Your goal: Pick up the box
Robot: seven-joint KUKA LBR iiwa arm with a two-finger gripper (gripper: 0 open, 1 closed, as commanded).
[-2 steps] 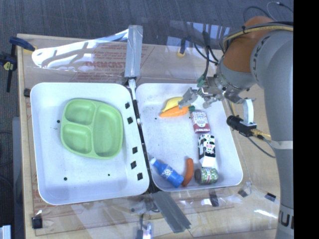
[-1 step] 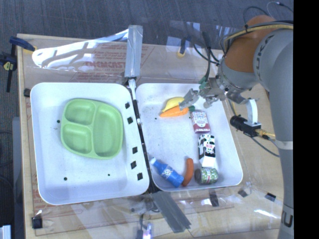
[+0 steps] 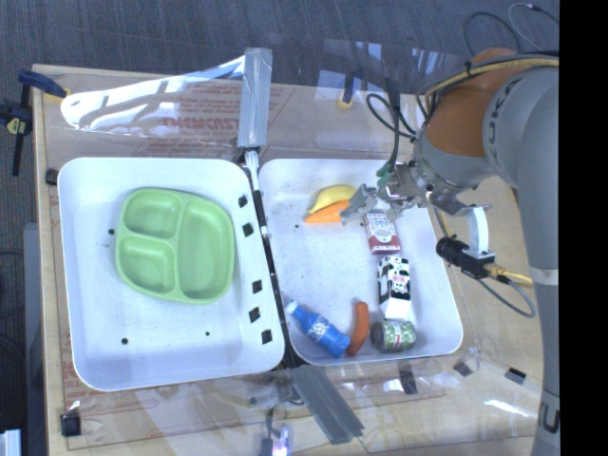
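Dark carpet surrounds the wooden tabletop (image 3: 57,141), where two white bins sit side by side. In the camera view, the left bin (image 3: 85,350) holds a green divided plate (image 3: 176,245). The right bin (image 3: 432,335) holds the box (image 3: 394,290), a cow-printed carton lying flat near the right wall, with a red packet (image 3: 383,233) just above it. The gripper (image 3: 380,199) hovers over the packet's top end, beside a banana (image 3: 332,198) and carrot (image 3: 325,215); whether its fingers are open, I cannot tell. It seems short of the box.

left bin (image 3: 76,255): green divided plate (image 3: 176,245) | right bin (image 3: 285,255): banana (image 3: 332,196), carrot (image 3: 323,215), blue bottle (image 3: 318,331), sausage (image 3: 360,326), green can (image 3: 394,334)
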